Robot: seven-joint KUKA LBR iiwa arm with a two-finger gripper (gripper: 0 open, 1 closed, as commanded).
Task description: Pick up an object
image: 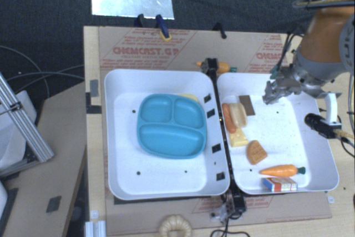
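Dark carpet [44, 8] — cardboard-topped bench [144, 44]

Two white bins [166, 188]: the left holds a light-blue divided tray [172, 125]; the right, an orange carrot [280, 170] with green top, a tan biscuit [256, 151], a brown block [246, 105] and a red-white-and-blue box [280, 185]. Grey arm [327, 41], orange band.
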